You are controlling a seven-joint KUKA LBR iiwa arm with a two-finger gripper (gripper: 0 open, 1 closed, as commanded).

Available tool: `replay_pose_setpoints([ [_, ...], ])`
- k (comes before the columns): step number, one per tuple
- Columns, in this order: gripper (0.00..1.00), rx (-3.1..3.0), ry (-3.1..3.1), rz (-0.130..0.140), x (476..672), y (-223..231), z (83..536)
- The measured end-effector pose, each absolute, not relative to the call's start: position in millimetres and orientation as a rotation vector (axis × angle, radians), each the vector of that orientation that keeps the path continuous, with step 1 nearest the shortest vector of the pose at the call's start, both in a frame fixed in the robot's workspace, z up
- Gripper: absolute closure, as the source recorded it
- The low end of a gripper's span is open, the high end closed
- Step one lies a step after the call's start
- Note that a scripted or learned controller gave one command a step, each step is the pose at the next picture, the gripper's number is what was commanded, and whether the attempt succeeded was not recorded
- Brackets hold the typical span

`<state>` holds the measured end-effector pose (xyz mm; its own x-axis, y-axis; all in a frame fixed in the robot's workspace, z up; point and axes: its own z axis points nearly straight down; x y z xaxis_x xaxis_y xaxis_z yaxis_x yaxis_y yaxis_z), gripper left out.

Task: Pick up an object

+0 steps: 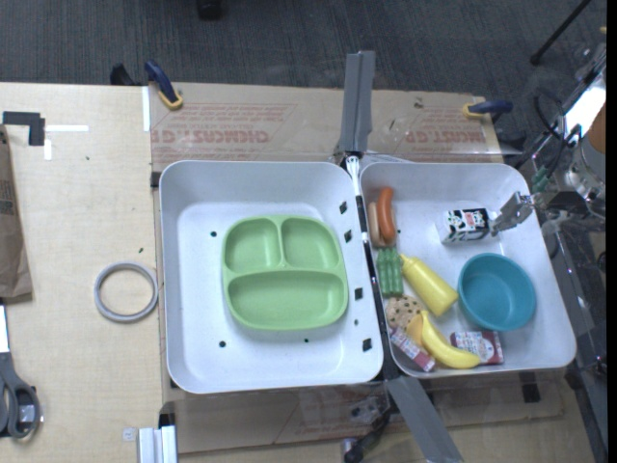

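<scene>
Camera view: jaws [512,211] low over right bin [549,258], just beside small milk carton [467,224]; opening impossible to tell. Blue bowl [496,292] near, below. Green divided plate [285,272] in left bin [183,258].

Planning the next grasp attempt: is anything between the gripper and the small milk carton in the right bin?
Nothing visible stands between them. The gripper sits at the right bin's upper right, right beside the milk carton, with bare bin floor around it. The blue bowl lies below, off that path.

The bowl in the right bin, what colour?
The bowl is teal blue, clear in the camera view.
</scene>
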<state>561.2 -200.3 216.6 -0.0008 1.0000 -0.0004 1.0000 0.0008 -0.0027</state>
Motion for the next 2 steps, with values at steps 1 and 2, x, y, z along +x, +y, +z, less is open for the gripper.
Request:
replay_pose_setpoints([
  [1,0.00,-2.235,-2.203,0.005,556.7,-141.3,133.1],
  [2,0.00,-2.236,-2.204,0.003,557.3,-141.6,133.6],
])
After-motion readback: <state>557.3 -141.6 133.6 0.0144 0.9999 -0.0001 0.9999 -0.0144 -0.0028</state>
